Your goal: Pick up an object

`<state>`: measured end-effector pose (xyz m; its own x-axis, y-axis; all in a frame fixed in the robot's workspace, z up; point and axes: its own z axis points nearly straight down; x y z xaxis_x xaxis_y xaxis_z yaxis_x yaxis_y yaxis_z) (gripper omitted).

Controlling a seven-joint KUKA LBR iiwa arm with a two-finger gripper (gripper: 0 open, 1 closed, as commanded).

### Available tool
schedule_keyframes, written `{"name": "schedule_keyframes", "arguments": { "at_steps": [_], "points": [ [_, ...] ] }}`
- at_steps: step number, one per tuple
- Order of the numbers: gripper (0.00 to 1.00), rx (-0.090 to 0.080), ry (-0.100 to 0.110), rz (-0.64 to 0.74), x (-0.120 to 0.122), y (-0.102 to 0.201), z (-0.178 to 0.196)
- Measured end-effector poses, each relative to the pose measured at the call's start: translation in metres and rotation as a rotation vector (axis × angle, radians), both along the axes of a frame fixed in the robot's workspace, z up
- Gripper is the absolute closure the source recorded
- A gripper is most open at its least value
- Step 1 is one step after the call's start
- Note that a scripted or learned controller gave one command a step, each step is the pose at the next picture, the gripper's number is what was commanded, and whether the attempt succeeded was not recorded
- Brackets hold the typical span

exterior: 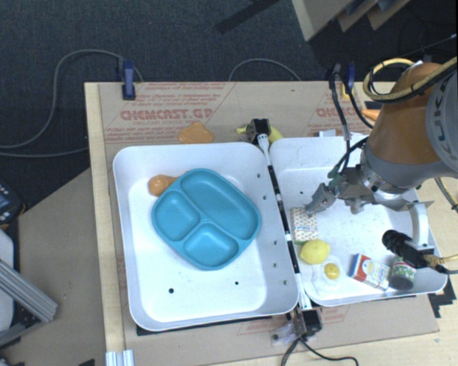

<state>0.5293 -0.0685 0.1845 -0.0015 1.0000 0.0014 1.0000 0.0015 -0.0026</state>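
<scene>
My gripper [336, 202] hangs over the upper middle of the right bin [303, 157], open, with nothing between its fingers. Just below and left of it lies a small patterned packet [304, 225]. A yellow lemon [315, 251] sits under the packet, and a small yellow piece [332, 271] rests on something white beside it. A red, white and blue carton [361, 268] and a greenish can [401, 274] lie near the bin's front right corner. In the left bin [142, 279] sits a blue divided plate [205, 217], with an orange object [158, 185] partly hidden behind its upper left edge.
An orange piece [195, 132] lies on the bench behind the left bin. A yellow and black clamp [259, 130] sits at the top of the rim between the bins. The arm's grey body covers the right bin's upper right part.
</scene>
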Motion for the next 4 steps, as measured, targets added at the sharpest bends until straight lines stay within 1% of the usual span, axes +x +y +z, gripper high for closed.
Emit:
{"name": "schedule_keyframes", "arguments": {
  "at_steps": [1, 2, 3, 4],
  "points": [
    [0.00, 0.000, 0.004, -0.004, -0.011, -0.025, -0.069],
    [0.00, -0.005, -0.011, 0.001, 0.092, -0.059, -0.101],
    [0.00, -0.006, -0.010, -0.004, 0.128, -0.140, -0.099],
    [0.00, -0.002, -0.019, 0.008, 0.141, -0.053, 0.034]
  ]
}}
